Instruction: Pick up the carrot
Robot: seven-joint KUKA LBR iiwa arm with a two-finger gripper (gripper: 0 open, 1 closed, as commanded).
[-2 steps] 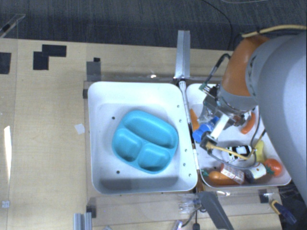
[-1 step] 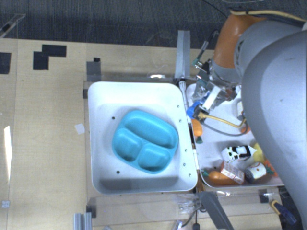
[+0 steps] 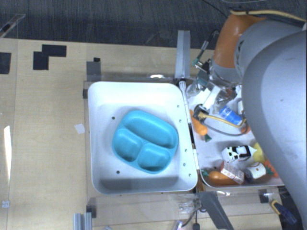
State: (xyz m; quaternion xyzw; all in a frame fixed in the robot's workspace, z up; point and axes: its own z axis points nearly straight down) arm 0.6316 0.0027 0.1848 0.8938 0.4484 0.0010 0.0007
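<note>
One hand hangs low over the far part of the right bin, at the end of the grey arm with its orange band; whether it is wide or narrow cannot be told, since its tip is lost among clutter and cabling. Just below and to the left of the hand lies the carrot, an orange piece with a green end, close against the bin's left wall and pointing down the view at a slant. I cannot tell whether the hand touches it. To the right of the hand sits a small blue and white item, partly under the arm. Nearer the front of the same bin lie a black and white cow toy, a yellow thing just beside it, a white piece, and an orange oblong thing against the front wall. Next door, the left bin holds a blue divided plate, lying flat near its middle. Both bins rest side by side on the pale bench.
</note>
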